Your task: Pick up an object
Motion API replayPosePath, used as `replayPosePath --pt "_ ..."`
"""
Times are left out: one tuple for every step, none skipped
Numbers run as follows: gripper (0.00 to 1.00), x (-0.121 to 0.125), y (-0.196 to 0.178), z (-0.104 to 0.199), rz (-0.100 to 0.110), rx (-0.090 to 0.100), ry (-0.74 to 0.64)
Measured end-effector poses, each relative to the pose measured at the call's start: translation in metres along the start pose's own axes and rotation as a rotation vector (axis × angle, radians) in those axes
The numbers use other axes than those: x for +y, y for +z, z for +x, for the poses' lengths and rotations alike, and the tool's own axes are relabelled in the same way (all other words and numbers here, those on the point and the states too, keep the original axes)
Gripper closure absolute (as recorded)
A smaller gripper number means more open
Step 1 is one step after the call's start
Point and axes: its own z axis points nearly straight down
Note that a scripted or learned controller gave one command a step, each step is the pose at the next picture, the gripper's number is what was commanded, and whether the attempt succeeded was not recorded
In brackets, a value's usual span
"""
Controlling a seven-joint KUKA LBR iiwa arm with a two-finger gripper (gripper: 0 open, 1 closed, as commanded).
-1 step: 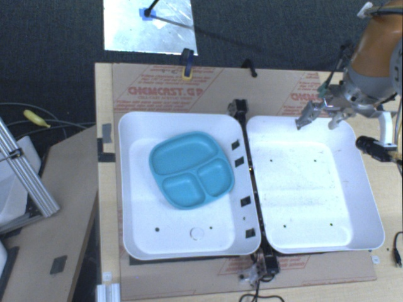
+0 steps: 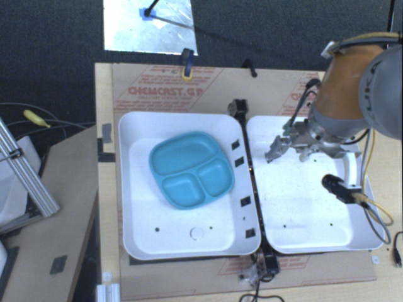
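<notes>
Tray [image 2: 189, 168]: blue plastic, smooth, soft sheen, three moulded compartments.
Left bin [image 2: 135, 168]: white plastic, smooth, semi-gloss; a few small dark specks on the floor.
Right bin [image 2: 302, 212]: same white plastic, smooth, light glare along the rim.
Table [image 2: 170, 90]: top covered with tan cardboard, matt, red printed lettering.
Floor [image 2: 50, 43]: dark carpet, rough, matt weave.
Sheet [image 2: 150, 17] on the carpet: silvery, foil-like, reflective and slightly crinkled.
Arm [image 2: 359, 87]: grey shell smooth with satin finish; orange band glossy.
Tool [image 2: 277, 148]: looks like bare grey metal, dull shine.
Rail [image 2: 25, 175] at left: extruded aluminium, brushed look.
</notes>
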Motion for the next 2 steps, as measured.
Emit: replayPosePath --pt "1.0 0.003 -0.012 -0.002 -0.008 -0.002 0.002" --pt "1.0 -0.03 -0.001 -0.013 -0.003 -0.002 0.005"
